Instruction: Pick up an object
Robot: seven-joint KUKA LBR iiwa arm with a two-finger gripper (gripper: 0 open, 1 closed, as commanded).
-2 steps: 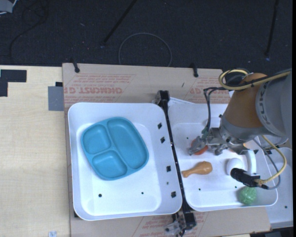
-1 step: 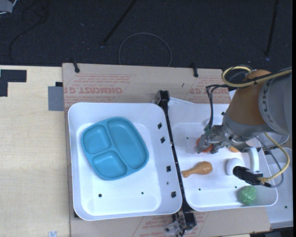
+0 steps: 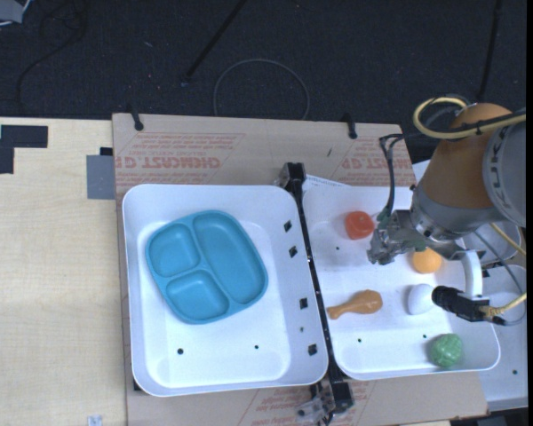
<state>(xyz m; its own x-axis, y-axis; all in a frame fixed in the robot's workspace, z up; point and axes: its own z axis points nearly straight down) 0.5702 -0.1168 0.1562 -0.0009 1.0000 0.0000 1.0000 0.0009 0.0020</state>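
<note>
A: Camera view, looking down at a slant. What is sitting in the left bin [image 3: 151,344]?

B: A blue divided plate [image 3: 205,265] with three compartments is lying flat in the upper half of it. Nothing is resting on the plate.

A: And the right bin [image 3: 377,353]?

B: Five loose things are lying there. A red tomato-like piece [image 3: 359,224] is sitting near the top. An orange ball [image 3: 426,260] is lying just right of the gripper. A tan drumstick [image 3: 357,305] is lying at mid-bin, narrow end pointing left. A white egg-like piece [image 3: 418,299] is sitting to its right, and a green leafy ball [image 3: 445,350] is resting in the lower right corner.

A: Where is the arm [image 3: 466,180]?

B: It is reaching in from the right. The gripper [image 3: 384,245] is hanging low over the right bin, between the tomato and the orange ball, near both.

A: Holding anything?

B: Too dark and small to read. I cannot tell how the pincer is set, and nothing is showing in it.
</note>
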